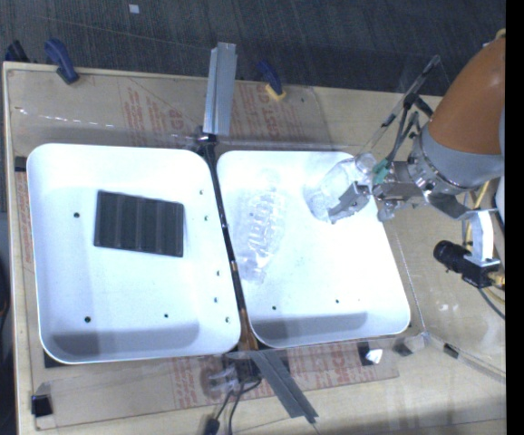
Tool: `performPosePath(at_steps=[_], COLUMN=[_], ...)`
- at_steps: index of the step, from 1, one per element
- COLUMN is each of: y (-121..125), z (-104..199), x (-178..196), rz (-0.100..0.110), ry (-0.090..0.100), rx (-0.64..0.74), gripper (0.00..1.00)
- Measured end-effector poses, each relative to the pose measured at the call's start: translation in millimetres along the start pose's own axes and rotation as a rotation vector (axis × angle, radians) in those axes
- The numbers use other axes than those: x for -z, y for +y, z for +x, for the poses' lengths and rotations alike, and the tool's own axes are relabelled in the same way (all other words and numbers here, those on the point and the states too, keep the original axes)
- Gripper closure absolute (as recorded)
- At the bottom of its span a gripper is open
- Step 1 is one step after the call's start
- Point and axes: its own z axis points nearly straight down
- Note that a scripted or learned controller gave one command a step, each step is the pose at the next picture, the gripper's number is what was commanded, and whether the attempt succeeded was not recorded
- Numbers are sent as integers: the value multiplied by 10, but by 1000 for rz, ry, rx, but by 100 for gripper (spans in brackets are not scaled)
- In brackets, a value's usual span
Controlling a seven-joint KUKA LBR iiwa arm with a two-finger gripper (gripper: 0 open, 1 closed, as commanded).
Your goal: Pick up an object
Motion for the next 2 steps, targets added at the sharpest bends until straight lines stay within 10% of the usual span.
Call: performPosePath(at_steps=[1, 2], y=[132, -307], z=[-103, -106], x=[59, 663], rz=[-5, -5], ry=[-2, -2], rx=[46, 118], gripper=[0, 0])
